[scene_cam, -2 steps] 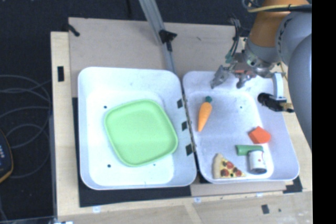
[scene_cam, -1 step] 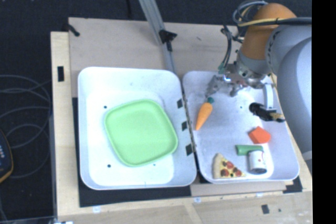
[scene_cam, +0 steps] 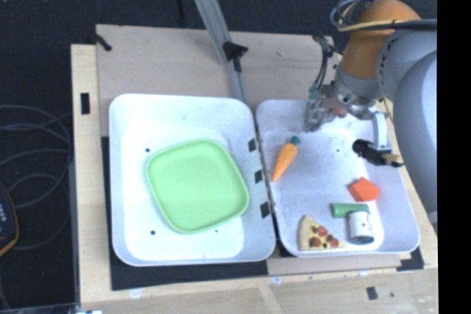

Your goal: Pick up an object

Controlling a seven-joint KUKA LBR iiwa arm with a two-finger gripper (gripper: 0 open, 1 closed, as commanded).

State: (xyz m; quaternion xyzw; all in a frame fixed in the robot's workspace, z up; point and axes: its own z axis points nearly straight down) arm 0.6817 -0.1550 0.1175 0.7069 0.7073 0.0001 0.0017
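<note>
Orange carrot (scene_cam: 285, 160), one; pizza slice (scene_cam: 318, 234), one.

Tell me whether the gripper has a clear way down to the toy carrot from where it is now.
Probably yes. The gripper hangs over the right bin's far end, and the carrot lies apart nearby on bare bin floor. Only the wall beside the carrot might crowd a finger.

Arm in from right, wrist bent down, pincer (scene_cam: 318, 116) hanging low.
</note>
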